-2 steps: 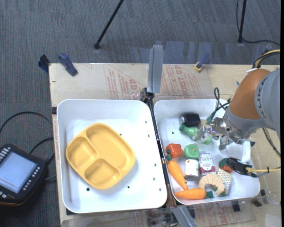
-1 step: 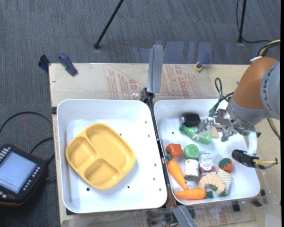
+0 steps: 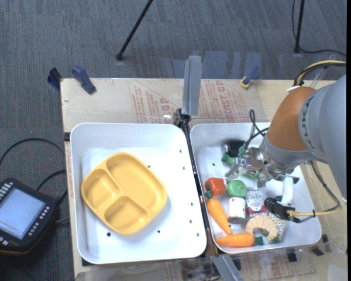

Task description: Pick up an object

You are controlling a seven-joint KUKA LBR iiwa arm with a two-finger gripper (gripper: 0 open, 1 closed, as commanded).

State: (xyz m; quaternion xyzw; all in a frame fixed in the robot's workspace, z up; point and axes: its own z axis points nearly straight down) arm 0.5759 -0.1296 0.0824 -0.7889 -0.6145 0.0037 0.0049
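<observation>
The right bin (image 3: 206, 134) holds several toy foods: a red pepper (image 3: 214, 186), a green apple (image 3: 237, 187), two orange carrots (image 3: 219, 214) (image 3: 236, 240), a white can (image 3: 237, 209), a red-labelled can (image 3: 255, 201) and a tan round pastry (image 3: 267, 227). A black item (image 3: 234, 146) and a small green piece (image 3: 227, 157) lie near the bin's far side. My gripper (image 3: 244, 166) hangs low over the middle of this bin, just above the green apple and right of the small green piece. I see nothing held in it.
The left bin (image 3: 82, 139) carries a yellow divided plate (image 3: 124, 192). A grey upright post (image 3: 192, 89) stands behind the seam between the bins. A cable (image 3: 307, 214) loops from the wrist over the right bin's right side. A teach pendant (image 3: 14, 212) lies left of the bench.
</observation>
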